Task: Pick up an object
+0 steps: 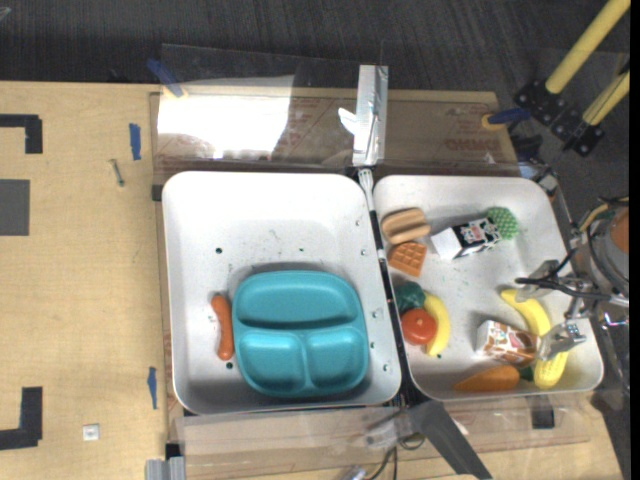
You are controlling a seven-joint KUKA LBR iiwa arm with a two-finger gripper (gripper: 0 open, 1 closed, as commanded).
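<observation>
My gripper (551,307) reaches in from the right over the right bin (452,193), near its right wall. Its fingers stand open, one dark finger (540,277) above and one metal finger (561,338) below a yellow banana (530,314) that lies in the bin. Nothing is lifted. Beside it lie a snack packet (505,340), a corn cob (552,368) and a carrot (490,378).
Further left in the right bin lie a bun (405,224), waffle (408,258), milk carton (475,236), broccoli (503,223) and a red tomato (419,325). The left bin (270,203) holds a teal divided plate (298,330) and an orange sausage (224,326).
</observation>
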